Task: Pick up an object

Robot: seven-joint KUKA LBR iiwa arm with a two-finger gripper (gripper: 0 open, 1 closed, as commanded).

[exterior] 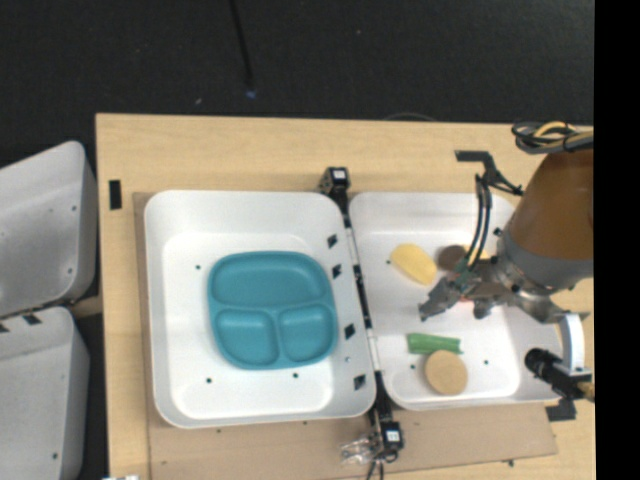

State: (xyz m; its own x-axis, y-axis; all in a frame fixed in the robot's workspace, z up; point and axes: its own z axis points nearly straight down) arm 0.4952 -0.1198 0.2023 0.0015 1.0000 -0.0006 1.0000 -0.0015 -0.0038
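In the right bin lie a yellow lemon-shaped object, a green oblong piece and a round tan disc. A small brown item shows just right of the yellow one. My gripper hangs low over the middle of this bin, below the yellow object and above the green piece. Its dark fingers point left; nothing clearly sits between them.
The left bin holds a teal divided plate. A black clip divider runs between the bins. The arm's orange band and cables loom over the right bin's far side. Grey panels stand at far left.
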